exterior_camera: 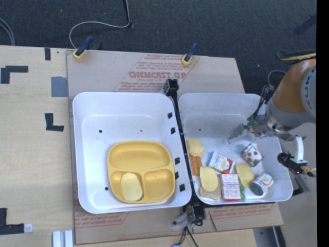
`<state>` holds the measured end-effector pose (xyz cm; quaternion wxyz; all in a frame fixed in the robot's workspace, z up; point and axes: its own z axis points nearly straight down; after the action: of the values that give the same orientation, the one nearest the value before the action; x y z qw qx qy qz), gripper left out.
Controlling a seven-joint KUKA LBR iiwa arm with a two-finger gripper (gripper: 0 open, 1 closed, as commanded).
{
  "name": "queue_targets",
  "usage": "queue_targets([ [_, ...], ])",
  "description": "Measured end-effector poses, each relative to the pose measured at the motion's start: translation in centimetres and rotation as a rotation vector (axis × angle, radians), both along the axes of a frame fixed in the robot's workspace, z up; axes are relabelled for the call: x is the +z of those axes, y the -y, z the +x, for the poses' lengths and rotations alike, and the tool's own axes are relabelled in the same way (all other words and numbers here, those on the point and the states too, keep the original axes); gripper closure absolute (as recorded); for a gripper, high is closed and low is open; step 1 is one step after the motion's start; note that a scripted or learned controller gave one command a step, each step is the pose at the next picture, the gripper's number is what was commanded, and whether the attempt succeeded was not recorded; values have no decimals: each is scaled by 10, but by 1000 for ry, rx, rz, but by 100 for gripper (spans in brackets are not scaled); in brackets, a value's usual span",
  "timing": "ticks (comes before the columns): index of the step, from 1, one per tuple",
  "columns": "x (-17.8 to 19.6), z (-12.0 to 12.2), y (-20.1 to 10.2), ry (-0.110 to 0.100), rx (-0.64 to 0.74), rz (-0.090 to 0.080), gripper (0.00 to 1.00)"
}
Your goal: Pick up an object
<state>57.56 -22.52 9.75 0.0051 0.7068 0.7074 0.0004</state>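
My gripper [238, 133] reaches in from the right and hovers over the bare upper middle of the right bin [216, 109]. Nothing shows in it. The objects lie below and to its right and left. A small red-and-white can [251, 154] sits just below right of the gripper. A white-and-blue carton [220, 162], a red box [231, 187], a yellow lemon-like piece [208, 179], another yellow piece [245, 173] and a second can [262, 184] crowd the bin's front. A yellow chip-like item [195, 148] and an orange stick [196, 164] lie by the left wall.
The left bin [92, 112] holds a yellow divided tray [141, 170] with a pale yellow piece [131, 186] in its front left compartment. A black divider clip [170, 86] sits between the bins. The grey and orange arm [295, 99] hangs over the right bin's right rim.
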Motion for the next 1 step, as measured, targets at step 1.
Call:
queue_targets([
  [1, 53, 97, -3, 1, 4, 3, 0],
])
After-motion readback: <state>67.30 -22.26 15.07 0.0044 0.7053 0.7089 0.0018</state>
